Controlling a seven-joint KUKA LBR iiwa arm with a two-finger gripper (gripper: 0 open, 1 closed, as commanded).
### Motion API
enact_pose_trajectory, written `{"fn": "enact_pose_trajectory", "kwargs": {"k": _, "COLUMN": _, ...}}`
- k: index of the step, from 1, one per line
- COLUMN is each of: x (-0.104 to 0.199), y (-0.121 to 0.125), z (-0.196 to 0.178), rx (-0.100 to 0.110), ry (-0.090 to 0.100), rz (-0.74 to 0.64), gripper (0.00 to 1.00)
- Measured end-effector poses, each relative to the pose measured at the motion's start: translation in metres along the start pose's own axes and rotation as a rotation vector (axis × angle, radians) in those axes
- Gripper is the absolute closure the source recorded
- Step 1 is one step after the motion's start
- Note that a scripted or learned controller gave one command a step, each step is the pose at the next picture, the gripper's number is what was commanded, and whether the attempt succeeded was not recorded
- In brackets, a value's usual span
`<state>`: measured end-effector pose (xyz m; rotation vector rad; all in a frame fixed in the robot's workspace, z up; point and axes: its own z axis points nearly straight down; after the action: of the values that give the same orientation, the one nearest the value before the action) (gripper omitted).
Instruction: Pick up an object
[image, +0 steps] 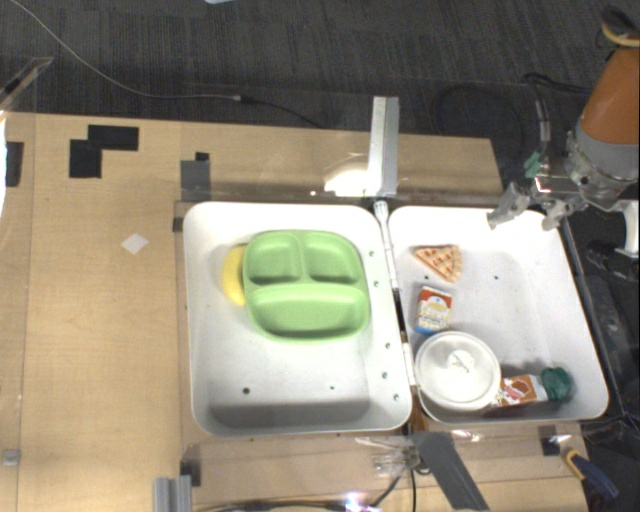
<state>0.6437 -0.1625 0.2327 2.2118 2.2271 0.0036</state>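
Arm: the grey arm with its orange band (612, 100) enters at the upper right, above the far right corner of the right bin.
Gripper: the two-finger gripper (528, 213) hangs over the far edge of the right shallow white bin (530, 290), near its right corner; its two fingers stand spread apart with nothing between them.
Left bin: the left shallow white bin (290, 385) carries a green plastic divided tray (303, 283) in its far half, slightly toward the left edge.
Yellow object: a yellow rounded piece (233, 276) lies tucked at the green tray's left side, touching it and partly hidden beneath it.
Waffle toy: an orange triangular waffle-patterned piece (439, 262) lies in the right bin near its far left corner.
Carton: a small red, white and blue carton (433, 309) lies just nearer than the triangular piece, along the left edge of the right bin.
Bowl: a white round bowl (457, 368) sits at the near left corner of the right bin, just beside the carton.
Bottle: a small bottle with a red label and green cap (530, 387) lies on its side along the near edge of the right bin, its base touching the bowl.
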Motion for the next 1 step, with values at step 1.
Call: {"fn": "enact_pose_trajectory", "kwargs": {"k": 1, "x": 0.0401, "y": 0.0114, "z": 0.0919, "rx": 0.001, "ry": 0.001, "rz": -0.037, "gripper": 0.0}}
